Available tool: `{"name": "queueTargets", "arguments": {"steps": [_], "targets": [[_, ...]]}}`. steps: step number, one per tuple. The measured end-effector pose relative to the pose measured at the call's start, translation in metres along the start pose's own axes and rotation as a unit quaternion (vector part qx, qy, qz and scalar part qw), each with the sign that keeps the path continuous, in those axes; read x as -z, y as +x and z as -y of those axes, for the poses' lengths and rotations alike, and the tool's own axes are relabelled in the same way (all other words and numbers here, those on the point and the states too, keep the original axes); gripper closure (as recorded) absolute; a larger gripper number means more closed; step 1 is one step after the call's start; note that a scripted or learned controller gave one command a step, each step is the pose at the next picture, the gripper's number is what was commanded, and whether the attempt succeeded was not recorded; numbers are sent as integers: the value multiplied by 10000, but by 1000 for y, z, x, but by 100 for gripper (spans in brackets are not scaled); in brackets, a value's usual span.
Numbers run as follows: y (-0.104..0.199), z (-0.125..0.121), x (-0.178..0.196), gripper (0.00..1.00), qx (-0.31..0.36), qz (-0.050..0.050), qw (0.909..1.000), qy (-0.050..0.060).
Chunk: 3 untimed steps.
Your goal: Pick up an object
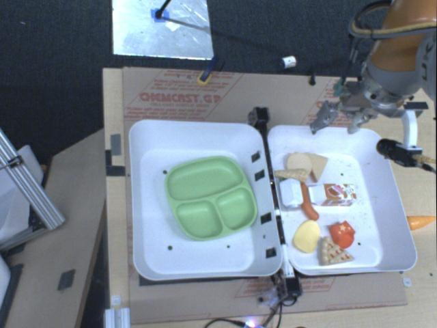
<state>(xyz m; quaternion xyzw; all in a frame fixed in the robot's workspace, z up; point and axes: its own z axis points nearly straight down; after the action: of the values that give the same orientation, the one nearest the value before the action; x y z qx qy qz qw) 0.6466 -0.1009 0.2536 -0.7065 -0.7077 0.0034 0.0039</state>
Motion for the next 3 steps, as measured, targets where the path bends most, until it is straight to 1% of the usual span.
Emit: {"name": "queueTargets", "arguments": {"steps": [1, 2, 3], "targets": [[0, -2, 8, 0, 9, 5, 10000, -60], [-1, -13, -43, 0, 6, 6, 10000, -52], [-2, -4, -99, 0, -2, 3, 10000, -39]]}}
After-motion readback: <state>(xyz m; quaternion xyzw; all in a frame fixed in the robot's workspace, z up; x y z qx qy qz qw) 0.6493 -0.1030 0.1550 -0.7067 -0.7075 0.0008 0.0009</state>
